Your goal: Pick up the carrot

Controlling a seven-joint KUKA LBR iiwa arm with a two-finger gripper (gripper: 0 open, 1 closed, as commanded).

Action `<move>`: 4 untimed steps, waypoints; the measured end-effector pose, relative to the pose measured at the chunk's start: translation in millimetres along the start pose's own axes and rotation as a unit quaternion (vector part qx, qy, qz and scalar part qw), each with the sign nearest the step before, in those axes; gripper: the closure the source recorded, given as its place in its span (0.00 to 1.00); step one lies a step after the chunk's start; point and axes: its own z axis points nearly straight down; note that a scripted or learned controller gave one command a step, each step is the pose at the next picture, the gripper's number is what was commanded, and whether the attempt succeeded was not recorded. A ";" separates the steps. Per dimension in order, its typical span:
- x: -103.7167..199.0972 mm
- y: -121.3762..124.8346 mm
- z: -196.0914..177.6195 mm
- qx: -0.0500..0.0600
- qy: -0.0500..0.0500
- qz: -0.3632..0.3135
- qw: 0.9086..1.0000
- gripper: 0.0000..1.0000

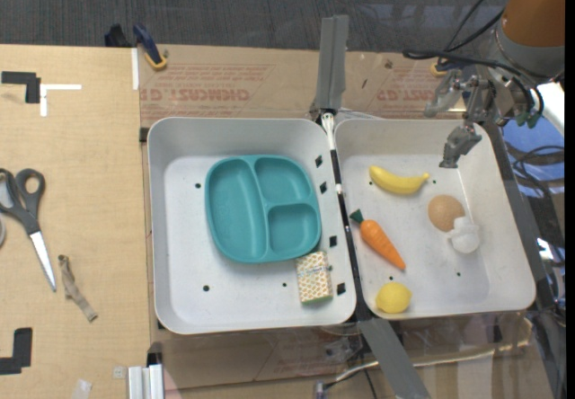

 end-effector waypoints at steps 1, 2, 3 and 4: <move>42.2 61.0 82.7 0.000 0.000 0.094 0.996 0.00; 103.6 22.1 155.6 0.000 0.000 0.056 0.998 0.00; 121.4 19.9 181.9 0.000 -0.002 0.134 0.991 0.00; 118.8 17.7 171.2 0.001 -0.005 0.134 0.991 1.00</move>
